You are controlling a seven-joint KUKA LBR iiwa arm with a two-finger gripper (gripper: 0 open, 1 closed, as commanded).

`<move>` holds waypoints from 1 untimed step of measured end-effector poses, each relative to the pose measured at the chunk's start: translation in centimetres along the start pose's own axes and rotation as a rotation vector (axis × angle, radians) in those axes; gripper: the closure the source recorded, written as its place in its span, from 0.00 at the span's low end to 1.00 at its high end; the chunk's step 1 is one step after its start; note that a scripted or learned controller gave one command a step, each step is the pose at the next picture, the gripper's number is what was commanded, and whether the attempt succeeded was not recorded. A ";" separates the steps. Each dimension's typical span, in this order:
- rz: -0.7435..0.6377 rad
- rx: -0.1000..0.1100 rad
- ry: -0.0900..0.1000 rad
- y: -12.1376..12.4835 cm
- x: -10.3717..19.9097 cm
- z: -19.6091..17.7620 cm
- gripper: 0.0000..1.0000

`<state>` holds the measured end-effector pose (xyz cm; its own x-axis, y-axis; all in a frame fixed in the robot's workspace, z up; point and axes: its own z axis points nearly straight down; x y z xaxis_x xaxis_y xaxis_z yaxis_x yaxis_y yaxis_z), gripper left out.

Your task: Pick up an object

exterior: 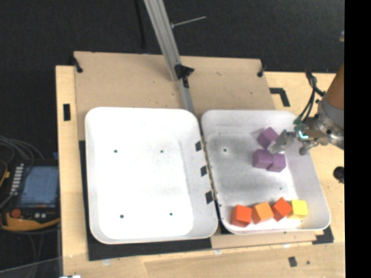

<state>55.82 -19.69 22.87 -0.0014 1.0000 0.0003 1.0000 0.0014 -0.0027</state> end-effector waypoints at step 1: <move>-0.001 -0.005 -0.001 0.1 0.0 -0.3 0.00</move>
<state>55.92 -19.67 23.12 -0.0020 1.0000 -0.0007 1.0000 0.0020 0.0020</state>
